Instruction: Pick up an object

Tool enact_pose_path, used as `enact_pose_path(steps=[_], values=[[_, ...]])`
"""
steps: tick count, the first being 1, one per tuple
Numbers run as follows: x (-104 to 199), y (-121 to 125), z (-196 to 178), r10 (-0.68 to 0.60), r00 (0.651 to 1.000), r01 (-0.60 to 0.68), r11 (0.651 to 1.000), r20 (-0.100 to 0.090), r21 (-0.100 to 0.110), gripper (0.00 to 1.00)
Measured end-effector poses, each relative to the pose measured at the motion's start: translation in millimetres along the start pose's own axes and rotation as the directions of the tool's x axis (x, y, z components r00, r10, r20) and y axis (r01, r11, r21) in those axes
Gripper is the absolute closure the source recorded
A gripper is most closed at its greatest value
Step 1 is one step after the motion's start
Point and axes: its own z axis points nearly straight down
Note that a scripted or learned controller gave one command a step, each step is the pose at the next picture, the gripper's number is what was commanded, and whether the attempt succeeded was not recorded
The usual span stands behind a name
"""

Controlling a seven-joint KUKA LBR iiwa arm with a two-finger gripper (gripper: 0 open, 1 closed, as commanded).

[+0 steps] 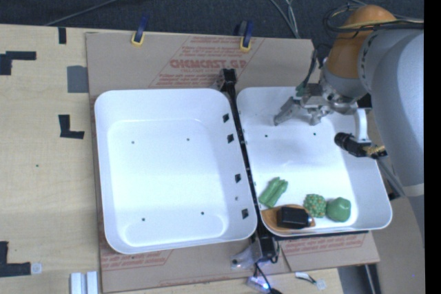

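Two bins: shallow white plastic trays side by side on the table, left bin [165, 169] and right bin [310, 148].
Right bin contents: elongated green toy vegetable [273, 191], black block on a tan wooden dish [293, 217], bumpy green ball [315, 204] and smooth green rounded piece [338, 209], all clustered along the near edge.
Hand [286, 113]: over the right bin's far end, well apart from the objects, metal fingers spread and grasping nothing.
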Motion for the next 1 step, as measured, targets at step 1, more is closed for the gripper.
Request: enact_pose_path(steps=[1], values=[[0.4, -0.2, -10.7, 0.000, 1.000, 0.000, 1.000, 0.000, 0.000, 1.00]])
